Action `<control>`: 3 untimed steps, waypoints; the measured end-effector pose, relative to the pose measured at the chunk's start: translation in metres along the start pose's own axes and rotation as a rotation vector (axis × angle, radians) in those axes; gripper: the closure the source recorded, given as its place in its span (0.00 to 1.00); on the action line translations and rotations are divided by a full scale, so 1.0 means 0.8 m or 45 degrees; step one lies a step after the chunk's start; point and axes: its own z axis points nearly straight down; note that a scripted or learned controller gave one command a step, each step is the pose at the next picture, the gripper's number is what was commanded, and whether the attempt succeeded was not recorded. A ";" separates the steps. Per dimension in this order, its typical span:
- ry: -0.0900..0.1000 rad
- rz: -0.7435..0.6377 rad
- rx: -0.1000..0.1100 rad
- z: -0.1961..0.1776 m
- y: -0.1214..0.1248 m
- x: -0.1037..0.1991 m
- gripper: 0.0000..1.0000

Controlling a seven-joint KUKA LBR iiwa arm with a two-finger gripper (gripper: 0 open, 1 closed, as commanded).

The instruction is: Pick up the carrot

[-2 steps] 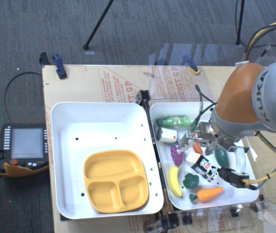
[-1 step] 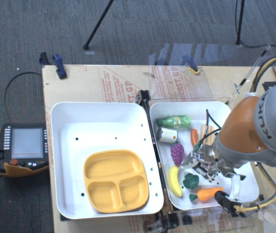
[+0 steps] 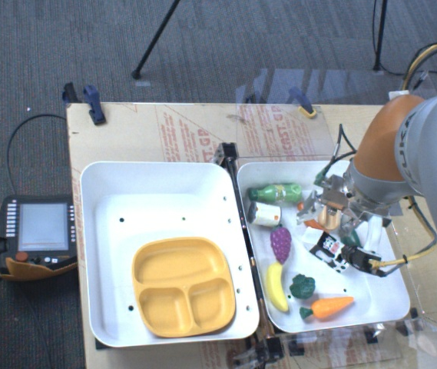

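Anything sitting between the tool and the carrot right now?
Partly. The tool hovers over the right bin's upper middle; the carrot lies near the front edge. A black-and-white item lies between them, and broccoli sits close by the carrot's leafy end.

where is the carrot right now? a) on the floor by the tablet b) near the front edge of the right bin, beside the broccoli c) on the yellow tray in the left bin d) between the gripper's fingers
b: the carrot lies near the front of the right bin, just right of the broccoli, apart from the gripper further back.
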 end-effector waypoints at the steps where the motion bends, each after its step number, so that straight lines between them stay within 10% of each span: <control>1: 0.016 0.218 -0.053 0.033 -0.047 -0.049 0.00; 2: 0.020 0.342 -0.017 0.038 0.083 -0.050 0.00; 3: 0.042 0.328 -0.010 0.024 0.083 -0.037 1.00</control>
